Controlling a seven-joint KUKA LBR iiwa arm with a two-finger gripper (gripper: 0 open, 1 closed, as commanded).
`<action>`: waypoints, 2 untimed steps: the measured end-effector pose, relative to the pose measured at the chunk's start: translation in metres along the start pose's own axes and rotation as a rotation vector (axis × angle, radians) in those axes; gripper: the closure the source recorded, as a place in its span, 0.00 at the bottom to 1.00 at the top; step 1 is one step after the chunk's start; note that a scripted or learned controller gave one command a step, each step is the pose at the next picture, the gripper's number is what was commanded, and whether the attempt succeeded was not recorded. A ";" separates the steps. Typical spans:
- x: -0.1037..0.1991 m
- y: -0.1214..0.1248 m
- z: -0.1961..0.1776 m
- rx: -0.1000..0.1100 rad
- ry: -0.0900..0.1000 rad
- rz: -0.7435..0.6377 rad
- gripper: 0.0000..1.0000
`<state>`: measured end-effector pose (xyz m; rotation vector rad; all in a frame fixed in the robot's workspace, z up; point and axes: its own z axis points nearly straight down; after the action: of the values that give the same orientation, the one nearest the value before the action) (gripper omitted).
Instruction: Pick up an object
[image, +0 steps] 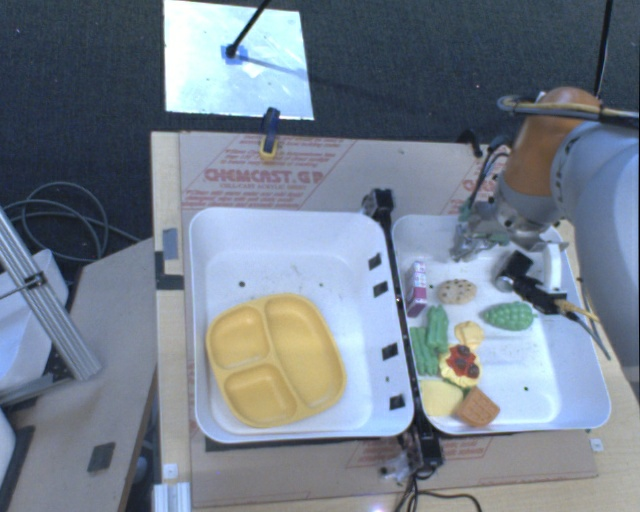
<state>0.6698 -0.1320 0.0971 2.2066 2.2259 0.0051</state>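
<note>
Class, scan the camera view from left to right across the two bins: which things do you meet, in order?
Yellow divided tray → purple-and-white packet → cookie → green leafy piece.

Two white bins side by side on bench. Left bin (300, 235): yellow divided tray (275, 357), 3 compartments. Right bin (580, 385): toy food, namely cookie (456, 291), green leafy piece (509, 316), green beans (431, 340), pizza slice (461, 364), cracker (477, 408), small purple-white carton (417, 285) by the divider. Gripper (473, 240) low over right bin's far end, near cookie, nothing seen between fingers. Orange-banded arm (545, 150) enters from right.
</note>
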 end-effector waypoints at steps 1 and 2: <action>0.000 0.000 0.000 0.001 0.000 -0.002 0.00; 0.000 -0.088 0.013 0.014 0.005 0.011 0.00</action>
<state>0.5822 -0.1330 0.0833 2.2278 2.2236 -0.0057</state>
